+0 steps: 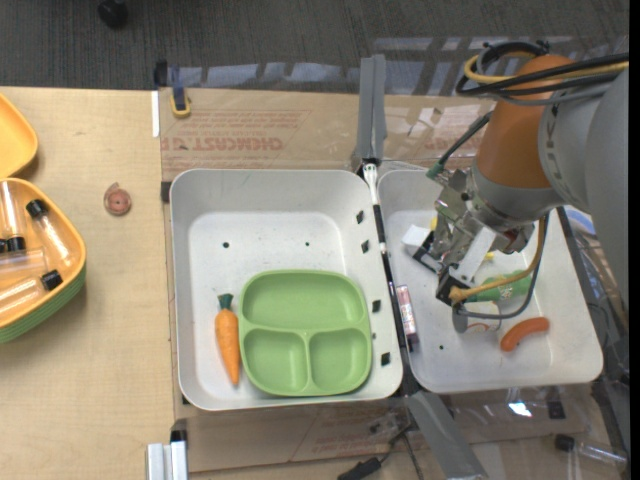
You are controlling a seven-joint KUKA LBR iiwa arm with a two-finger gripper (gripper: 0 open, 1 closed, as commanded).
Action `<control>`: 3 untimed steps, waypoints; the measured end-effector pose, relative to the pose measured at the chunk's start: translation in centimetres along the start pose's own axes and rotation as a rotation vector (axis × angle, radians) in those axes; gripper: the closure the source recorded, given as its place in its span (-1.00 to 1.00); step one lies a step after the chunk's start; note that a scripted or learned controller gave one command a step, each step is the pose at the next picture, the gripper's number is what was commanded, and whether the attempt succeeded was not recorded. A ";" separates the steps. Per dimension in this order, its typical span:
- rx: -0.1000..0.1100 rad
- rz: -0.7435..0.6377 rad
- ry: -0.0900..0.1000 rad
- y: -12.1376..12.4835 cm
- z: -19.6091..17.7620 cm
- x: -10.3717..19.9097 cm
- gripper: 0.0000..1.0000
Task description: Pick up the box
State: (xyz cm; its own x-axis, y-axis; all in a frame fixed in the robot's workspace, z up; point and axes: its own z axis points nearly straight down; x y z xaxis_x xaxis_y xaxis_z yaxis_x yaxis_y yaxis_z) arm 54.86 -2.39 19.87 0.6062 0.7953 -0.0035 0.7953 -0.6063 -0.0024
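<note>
Here, the small white cardboard box (417, 238) is seen in the right white bin (560, 368), just left of the two-finger gripper (452, 268). Its grip state cannot be told.

2 white bins (190, 268) (575, 363), 1 green divided plate (305, 333), 1 carrot (228, 340), 1 sausage (524, 333), 1 white box (417, 238).

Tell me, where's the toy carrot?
The carrot lies in the left bin, near its front left corner, right beside the left edge of the green divided plate.
</note>
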 end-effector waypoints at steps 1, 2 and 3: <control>0.002 -0.167 -0.001 -6.0 0.9 -1.8 1.00; 0.001 -0.246 0.000 -9.8 0.9 1.0 1.00; -0.001 -0.253 -0.002 -3.5 -14.5 -1.1 1.00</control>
State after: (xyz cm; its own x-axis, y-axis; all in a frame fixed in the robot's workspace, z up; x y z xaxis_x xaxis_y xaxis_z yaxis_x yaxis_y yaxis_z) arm 51.48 -1.10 34.33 0.3883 0.9215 -0.0044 0.9215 -0.3883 -0.0025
